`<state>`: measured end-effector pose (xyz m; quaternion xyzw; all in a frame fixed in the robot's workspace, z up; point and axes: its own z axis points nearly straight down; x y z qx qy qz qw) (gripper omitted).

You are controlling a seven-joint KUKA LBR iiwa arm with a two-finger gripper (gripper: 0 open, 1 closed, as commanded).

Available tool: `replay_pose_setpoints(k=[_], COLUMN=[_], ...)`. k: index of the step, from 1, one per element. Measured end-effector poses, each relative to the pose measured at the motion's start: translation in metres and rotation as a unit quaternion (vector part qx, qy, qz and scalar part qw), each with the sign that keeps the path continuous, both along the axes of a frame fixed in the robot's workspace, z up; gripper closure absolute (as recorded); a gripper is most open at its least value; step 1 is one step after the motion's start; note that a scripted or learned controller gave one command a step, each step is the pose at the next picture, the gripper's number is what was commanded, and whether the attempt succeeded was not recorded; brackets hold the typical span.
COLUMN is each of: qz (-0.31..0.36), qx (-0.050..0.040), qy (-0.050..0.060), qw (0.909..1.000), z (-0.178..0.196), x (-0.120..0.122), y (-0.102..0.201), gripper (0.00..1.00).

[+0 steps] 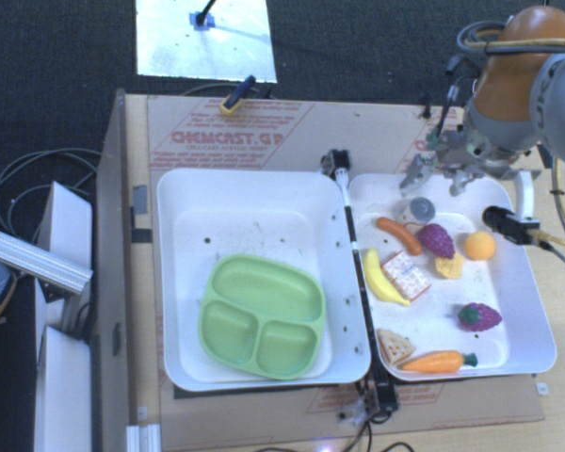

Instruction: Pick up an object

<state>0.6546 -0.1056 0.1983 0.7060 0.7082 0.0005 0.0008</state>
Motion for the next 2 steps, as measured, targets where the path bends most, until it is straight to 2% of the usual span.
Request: replay_pose_setpoints(k=[1,2], qz=[-0.001,-0.001], qx=[-0.0004,0.0002], qy=[-0.002,0.001], qw=[1.0,1.0], z=[-0.084,-0.114], x=[0.0,-0.047], y=[0.01,0.017], gripper=[0.0,0.0])
